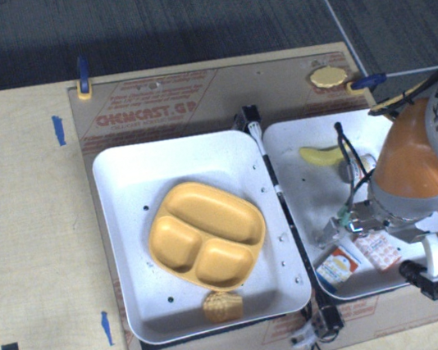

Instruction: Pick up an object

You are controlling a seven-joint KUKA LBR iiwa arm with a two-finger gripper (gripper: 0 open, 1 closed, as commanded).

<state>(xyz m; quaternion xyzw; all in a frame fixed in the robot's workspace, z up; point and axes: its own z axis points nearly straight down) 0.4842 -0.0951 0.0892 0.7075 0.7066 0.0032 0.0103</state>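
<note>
Arm: I see the grey arm [430,168] reaching in from the right, its orange band over the right bin, wrist pointed down toward the bin's lower middle.
Claw: the claw [352,222] sits low in the right bin, just above the packets; from my seat I cannot tell how it is set or whether it has hold of anything, since the wrist and cables cover it.
Right bin: the right bin [298,198] holds a yellow banana-shaped piece [320,156] near its upper left, well apart from the packets at the front.
Packets: a small carton with an orange and blue label [338,265] lies near the front left corner of the right bin, and a red-and-white printed packet [379,250] lies just beside it on the right, partly under the arm.
Left bin: the left bin [128,227] carries a large yellow three-compartment tray [206,234], tilted diagonally near the middle.
Small item: a tan, ribbed round object [223,305] rests against the front wall of the left bin, just below the tray.
Counter: the counter [33,259] is pale wood with black marks and blue tape; a cardboard sheet [149,107] lies under both bins, with a tan disc [328,77] on it behind the right bin.
</note>
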